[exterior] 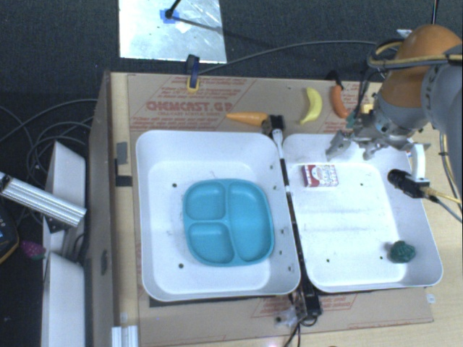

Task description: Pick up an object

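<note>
1. From where I stand, the small flat red-and-white printed packet (pixel 320 175) is the thing to fix on. It lies face up on the floor of the right-hand shallow white plastic bin (pixel 347 230), clear of the walls, so it looks open to a grab from above.
2. The two-finger metal gripper (pixel 354 147) hangs just above and to the right of the packet. Its prongs are splayed apart with nothing between them. I take it to be lining up for a descent, not carrying anything.
3. The grey arm with its orange band (pixel 423 71) leans in from beyond the packet on the right, which probably explains why the tool sits at a slant over that corner.
4. Far down and right of the packet, a dark green lumpy object (pixel 402 251) rests near the bin's corner, another fair candidate for picking.
5. Left of the packet, across the divider, a pale blue three-compartment plastic plate (pixel 228 219) fills the middle of the left-hand white bin (pixel 155 194).
6. Above the packet, outside both bins on the brown cardboard sheet (pixel 188 100), lie a yellow toy banana (pixel 312 105), an orange toy carrot (pixel 247 118) and a short orange-red piece (pixel 338 101), out of play, I would judge.
7. The packet's print is too small to read. The green lump's shape is unclear, the orange-red piece is partly masked by the wrist, and how high the tool hangs I cannot tell.
</note>
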You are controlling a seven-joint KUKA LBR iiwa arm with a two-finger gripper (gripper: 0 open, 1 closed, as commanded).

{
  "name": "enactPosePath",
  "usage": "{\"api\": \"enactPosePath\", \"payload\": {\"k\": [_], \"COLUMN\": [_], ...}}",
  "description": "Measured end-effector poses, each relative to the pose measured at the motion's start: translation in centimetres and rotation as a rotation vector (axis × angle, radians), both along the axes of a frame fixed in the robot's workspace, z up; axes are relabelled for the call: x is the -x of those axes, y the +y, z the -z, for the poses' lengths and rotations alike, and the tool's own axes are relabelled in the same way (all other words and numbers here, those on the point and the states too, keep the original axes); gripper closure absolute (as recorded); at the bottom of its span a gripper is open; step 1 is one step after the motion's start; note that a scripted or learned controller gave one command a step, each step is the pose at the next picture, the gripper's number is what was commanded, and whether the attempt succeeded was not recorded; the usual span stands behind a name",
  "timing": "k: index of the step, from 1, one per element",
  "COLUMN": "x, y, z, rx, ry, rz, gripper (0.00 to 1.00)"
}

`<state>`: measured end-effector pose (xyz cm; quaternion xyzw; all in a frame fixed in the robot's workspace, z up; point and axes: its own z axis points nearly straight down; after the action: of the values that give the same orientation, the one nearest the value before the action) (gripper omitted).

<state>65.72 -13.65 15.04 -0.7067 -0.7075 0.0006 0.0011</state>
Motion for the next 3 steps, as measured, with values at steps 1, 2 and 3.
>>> {"api": "enactPosePath", "payload": {"k": [1, 2, 3], "x": [0.2, 0.2, 0.2], "y": [3.4, 3.3, 3.3], "z": [5.4, 4.4, 4.5], "rx": [0.0, 0.001, 0.001], "ry": [-0.008, -0.009, -0.009], "rz": [-0.004, -0.005, -0.005], "gripper": [0.0, 1.0, 0.0]}}
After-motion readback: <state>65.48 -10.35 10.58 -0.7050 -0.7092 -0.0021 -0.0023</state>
